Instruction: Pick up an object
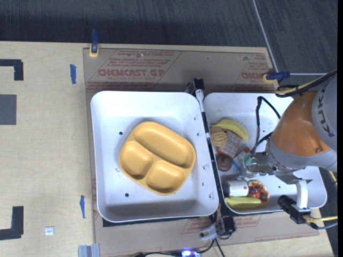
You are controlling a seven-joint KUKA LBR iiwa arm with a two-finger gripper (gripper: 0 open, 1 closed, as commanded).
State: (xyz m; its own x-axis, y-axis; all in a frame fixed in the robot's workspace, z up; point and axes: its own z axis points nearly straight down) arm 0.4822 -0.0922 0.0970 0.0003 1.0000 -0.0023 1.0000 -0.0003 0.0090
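The right bin (268, 103) holds a heap of small objects along its left side. At the top lies a yellow banana-shaped piece (232, 127), and under it a tan and silver packet (225, 141) and a dark brown round item (224, 164). Lower down are a white bottle (236, 188), a red and dark item (257, 188) and a long yellow piece (244, 201). My gripper (251, 162) hangs low over the middle of this bin, just right of the packet and above the white bottle. The arm's wrist hides its tip.
The left bin (107, 111) holds a large yellow tray (156, 157) with three compartments. The grey and orange arm (303, 133) covers the right half of the right bin. A black ridge (205, 138) divides the two bins. Cables (262, 111) loop above the gripper.
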